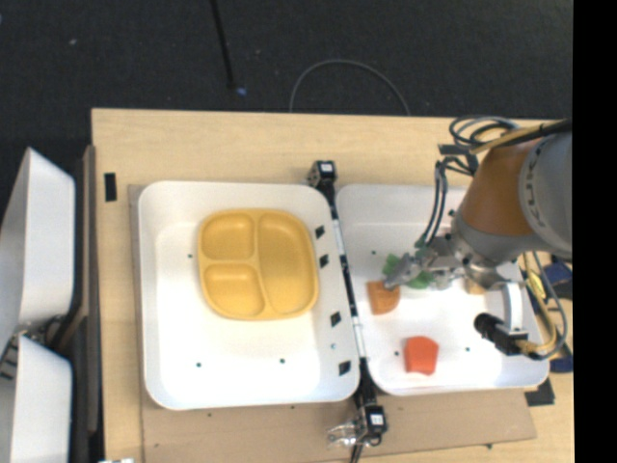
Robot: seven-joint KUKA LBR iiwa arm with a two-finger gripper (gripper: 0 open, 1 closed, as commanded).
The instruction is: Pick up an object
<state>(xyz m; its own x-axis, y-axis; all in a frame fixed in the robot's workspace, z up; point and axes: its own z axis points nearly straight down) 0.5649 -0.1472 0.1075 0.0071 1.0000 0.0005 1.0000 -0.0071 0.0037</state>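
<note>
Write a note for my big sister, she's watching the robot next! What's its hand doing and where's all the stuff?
Gripper: low in the right bin, over a green object; grip unclear.
Orange piece: just beside it, toward the divider.
Red-orange block: near the right bin's front edge.
Yellow divided plate: in the left bin.
Done: nothing seen lifted.
Left: grab one object and raise it.

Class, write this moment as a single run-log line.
arm: over right bin | gripper: low, at green object | orange piece beside it | red block apart | yellow tray: left bin
</note>
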